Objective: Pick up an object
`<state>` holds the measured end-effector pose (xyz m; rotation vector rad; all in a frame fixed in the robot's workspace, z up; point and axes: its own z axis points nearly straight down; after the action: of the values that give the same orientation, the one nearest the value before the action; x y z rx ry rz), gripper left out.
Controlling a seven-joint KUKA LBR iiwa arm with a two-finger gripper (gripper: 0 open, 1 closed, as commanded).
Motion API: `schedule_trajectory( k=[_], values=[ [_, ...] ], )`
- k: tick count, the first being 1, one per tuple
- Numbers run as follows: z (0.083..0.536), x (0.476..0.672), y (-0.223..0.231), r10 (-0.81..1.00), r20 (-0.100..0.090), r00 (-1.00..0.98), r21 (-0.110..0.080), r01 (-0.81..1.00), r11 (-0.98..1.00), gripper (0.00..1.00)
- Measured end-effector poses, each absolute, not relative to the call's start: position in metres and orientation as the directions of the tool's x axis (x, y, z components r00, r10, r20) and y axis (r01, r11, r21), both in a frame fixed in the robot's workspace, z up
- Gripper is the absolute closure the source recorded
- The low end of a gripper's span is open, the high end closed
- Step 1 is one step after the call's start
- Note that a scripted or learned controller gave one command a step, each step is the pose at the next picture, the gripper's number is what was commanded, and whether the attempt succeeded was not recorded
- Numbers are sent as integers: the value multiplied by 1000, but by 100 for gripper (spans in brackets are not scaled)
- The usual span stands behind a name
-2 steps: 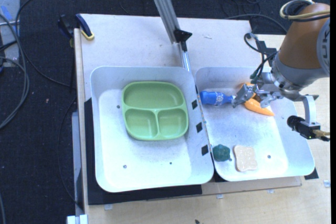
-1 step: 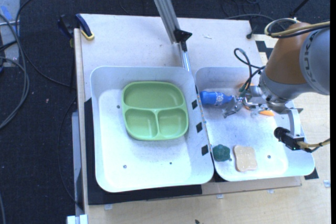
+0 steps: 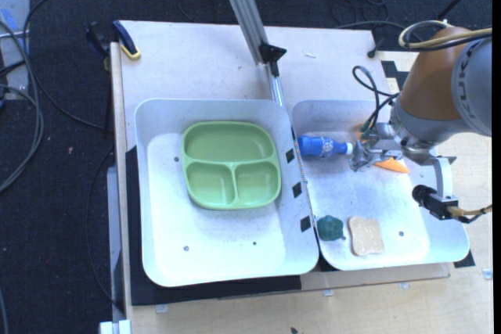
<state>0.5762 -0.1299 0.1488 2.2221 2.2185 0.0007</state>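
Small blue plastic bottle (image 3: 322, 146) lying on its side at the far left of the right white bin (image 3: 438, 242) — metal gripper (image 3: 362, 155) just beside its cap, grip impossible to tell.
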Motion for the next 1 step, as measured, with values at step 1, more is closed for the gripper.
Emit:
schedule_trajectory(
  k=[1],
  values=[
    [210,574,-136,1000,-2,1,6,1000,-1,100]
  ],
)
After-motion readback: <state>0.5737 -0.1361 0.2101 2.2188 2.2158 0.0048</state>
